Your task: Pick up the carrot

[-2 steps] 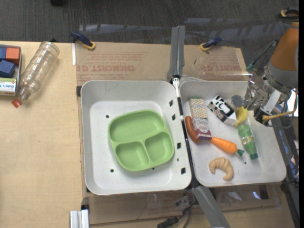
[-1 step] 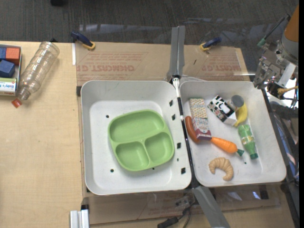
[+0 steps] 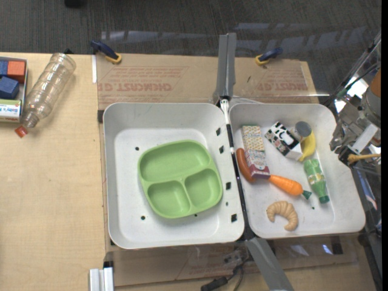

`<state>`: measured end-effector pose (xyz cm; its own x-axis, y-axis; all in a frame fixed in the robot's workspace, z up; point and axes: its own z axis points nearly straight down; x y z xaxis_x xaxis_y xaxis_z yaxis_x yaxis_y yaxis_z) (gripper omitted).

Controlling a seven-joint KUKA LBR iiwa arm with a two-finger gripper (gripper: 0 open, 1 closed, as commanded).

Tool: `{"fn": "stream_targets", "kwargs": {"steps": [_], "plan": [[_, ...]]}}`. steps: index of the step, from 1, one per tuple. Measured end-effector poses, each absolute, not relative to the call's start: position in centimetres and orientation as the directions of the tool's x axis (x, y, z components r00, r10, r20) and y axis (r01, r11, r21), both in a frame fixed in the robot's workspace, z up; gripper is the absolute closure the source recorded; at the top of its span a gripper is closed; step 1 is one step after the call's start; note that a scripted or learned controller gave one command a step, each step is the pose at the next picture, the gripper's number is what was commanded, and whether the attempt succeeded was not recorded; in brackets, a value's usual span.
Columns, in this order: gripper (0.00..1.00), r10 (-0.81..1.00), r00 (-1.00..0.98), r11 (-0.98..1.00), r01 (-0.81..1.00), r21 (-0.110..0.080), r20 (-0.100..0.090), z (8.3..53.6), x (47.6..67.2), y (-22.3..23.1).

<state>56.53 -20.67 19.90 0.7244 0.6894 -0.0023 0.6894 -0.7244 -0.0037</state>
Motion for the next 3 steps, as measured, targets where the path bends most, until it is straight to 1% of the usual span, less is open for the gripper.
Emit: {"fn": "stream_targets", "kwargs": {"steps": [1, 2, 3], "plan": [[1.00, 0.625, 0.781, -0.781, 0.625, -0.002, -0.003, 21.9, 63.3, -21.8], [1.00, 0.430, 0.903, -0.903, 0.430, -0.003, -0.004, 16.5, 57.2, -21.7], [1.00, 0.500, 0.866, -0.866, 0.500, -0.001, -0.003, 23.9, 62.6, -22.2]]}}
